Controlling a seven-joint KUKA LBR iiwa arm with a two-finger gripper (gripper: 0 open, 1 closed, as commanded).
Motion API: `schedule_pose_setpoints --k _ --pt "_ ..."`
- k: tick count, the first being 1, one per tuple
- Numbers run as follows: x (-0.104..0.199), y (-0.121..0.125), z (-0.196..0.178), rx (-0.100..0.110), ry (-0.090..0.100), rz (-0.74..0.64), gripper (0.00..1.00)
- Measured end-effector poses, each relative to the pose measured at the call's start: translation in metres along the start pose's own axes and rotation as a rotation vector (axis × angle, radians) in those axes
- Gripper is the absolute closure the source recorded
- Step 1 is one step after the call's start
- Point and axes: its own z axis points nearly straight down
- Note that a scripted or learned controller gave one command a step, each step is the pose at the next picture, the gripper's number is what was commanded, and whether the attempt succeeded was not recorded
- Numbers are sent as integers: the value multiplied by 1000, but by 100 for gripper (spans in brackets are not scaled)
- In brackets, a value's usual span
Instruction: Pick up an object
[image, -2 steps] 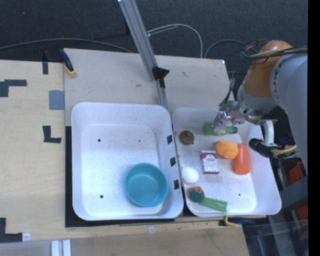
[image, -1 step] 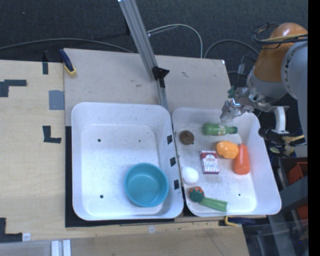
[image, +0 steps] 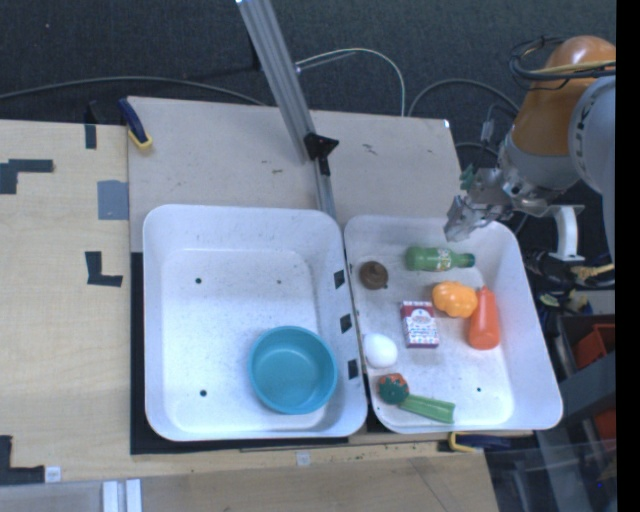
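A grey robot arm with an orange band (image: 560, 70) reaches in from the 3 o'clock side of the bench, its gripper (image: 462, 222) poised over the top rim of the right bin (image: 530, 330), just above and to the right of a green bottle (image: 438, 260) that lies on its side. Whether the gripper is spread or closed cannot be told from this angle, and nothing is seen between its tips. The right bin carries the clutter — a brown round piece (image: 374, 274) at 10 o'clock, a red-and-white carton (image: 420, 324) near the centre, an orange-yellow fruit (image: 455, 298) touching an orange carrot-like piece (image: 484, 320) at 3 o'clock, a white egg (image: 380, 350) at 8 o'clock against the left wall, and a green stalk with a red-topped end (image: 412, 398) at 6 o'clock. The left bin (image: 170, 300) holds a blue bowl (image: 292, 370), upright, at its 5 o'clock corner. A metal pole (image: 285, 80) slants across the bench — ending at the seam between the two bins at 12 o'clock.
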Motion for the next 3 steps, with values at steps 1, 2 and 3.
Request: schedule_pose_setpoints --k 1,2,3 --pt "48 -12 6 4 1 -3 100" --pt "101 -17 -6 2 2 -6 100" --pt "156 -30 -20 2 2 -6 100"
